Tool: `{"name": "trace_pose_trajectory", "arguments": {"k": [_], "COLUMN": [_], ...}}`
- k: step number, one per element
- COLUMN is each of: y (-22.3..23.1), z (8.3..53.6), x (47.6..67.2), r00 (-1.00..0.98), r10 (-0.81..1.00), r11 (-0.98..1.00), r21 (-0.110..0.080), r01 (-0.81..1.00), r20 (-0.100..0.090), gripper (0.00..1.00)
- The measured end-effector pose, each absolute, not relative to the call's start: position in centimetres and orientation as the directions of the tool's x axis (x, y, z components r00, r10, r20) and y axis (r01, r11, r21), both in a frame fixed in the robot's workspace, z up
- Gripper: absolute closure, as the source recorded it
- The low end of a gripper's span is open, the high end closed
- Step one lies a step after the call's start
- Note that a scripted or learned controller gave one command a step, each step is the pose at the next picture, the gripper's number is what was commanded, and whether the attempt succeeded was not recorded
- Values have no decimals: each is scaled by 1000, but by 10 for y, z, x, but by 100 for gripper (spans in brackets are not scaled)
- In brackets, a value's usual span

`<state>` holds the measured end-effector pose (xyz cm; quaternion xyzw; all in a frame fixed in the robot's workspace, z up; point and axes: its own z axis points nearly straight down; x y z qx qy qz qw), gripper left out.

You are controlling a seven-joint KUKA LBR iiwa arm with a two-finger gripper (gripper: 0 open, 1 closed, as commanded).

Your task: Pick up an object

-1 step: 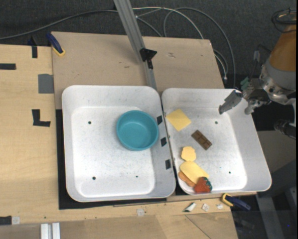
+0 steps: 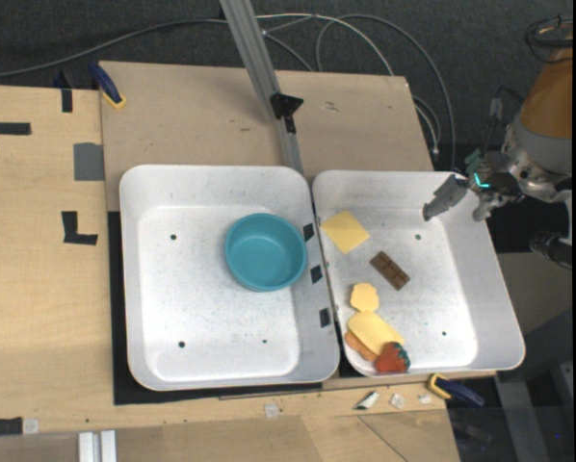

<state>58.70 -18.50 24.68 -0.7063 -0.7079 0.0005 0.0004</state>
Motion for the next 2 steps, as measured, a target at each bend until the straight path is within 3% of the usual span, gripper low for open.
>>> {"name": "trace_pose_trajectory", "arguments": {"k": [2], "y": [-168], "z": [127], "x": [591], "r00": [-2], "r10": [1000], "r11": [2], "r21": [-8], "r01": [1000], "r20": [1], "gripper": [0]}}
